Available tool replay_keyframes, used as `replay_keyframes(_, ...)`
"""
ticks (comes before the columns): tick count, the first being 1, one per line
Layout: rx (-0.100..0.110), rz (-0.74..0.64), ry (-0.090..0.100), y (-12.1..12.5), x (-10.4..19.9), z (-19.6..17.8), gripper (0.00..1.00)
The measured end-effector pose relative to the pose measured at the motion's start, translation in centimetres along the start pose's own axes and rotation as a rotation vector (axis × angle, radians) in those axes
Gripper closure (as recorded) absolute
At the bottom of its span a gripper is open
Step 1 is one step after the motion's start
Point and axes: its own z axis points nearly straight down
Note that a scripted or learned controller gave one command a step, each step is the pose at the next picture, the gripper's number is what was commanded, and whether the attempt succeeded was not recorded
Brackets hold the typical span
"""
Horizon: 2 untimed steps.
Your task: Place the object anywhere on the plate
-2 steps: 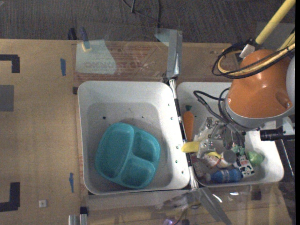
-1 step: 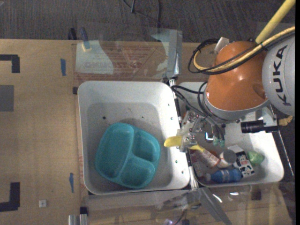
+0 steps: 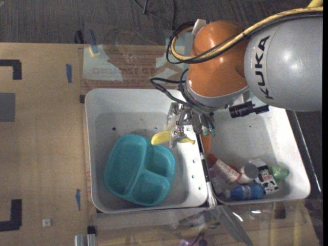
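- Two shallow white bins (image 3: 102,117) mid-frame on tan bench.
- Teal divided plastic plate (image 3: 139,170) lower left bin.
- Metal two-finger gripper (image 3: 180,132) at centre clenched on yellow curved banana-like object (image 3: 163,138), just beyond plate's upper right rim.

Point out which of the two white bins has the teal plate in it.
The left bin: the teal divided plate lies there, below the gripper. The right bin holds a pile of small items instead.
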Motion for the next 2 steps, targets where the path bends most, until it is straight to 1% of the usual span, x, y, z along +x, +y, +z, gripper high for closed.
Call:
replay_keyframes(1, 0.000, -0.155, 0.007, 4.56, 2.14, 1.15, 1.00)
replay_keyframes(2, 0.000, -0.155, 0.006, 4.55, 2.12, 1.12, 0.00)
